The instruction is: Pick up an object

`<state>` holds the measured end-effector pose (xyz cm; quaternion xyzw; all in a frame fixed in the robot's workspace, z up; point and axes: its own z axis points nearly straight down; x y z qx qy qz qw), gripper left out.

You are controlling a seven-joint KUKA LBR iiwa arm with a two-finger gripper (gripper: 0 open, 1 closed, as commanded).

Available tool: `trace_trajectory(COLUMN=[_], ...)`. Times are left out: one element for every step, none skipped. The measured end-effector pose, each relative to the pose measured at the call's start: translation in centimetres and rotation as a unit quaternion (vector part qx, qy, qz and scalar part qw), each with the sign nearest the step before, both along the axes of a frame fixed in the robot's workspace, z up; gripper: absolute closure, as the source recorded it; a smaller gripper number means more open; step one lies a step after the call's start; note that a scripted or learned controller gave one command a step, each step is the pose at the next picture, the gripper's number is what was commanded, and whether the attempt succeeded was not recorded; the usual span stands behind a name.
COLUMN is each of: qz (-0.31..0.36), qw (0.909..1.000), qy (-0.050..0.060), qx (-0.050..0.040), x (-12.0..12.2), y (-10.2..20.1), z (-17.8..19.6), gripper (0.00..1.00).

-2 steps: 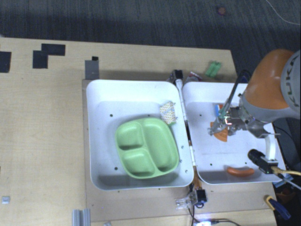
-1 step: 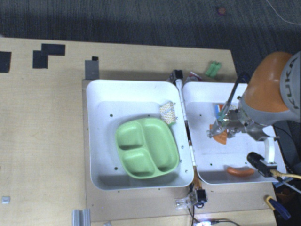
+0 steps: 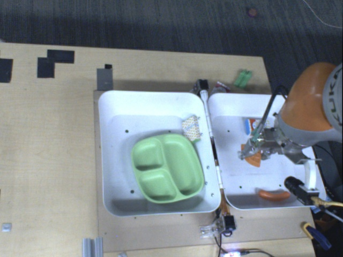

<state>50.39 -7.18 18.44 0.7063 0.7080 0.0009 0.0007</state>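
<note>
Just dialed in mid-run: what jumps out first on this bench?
The big green divided plate fills most of the left bin, with a small patterned scrap at its upper right corner. In the right bin, the gripper is down low beside an orange piece, and an orange-red sausage-shaped item lies near the front wall. The arm's orange band looms at the right.
</note>
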Motion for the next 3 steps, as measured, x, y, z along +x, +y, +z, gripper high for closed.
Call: trace_trajectory(qz=[0.000,0.001,0.000], qw=[1.0000,1.0000,1.0000], qy=[0.000,0.000,0.000], qx=[0.0001,-0.0001,0.0001], x=[-1.1,1.6,-1.7], y=[-0.1,-1.0,-0.7], z=[0.0,-1.2,0.0], gripper=[1.00,1.00,1.00])
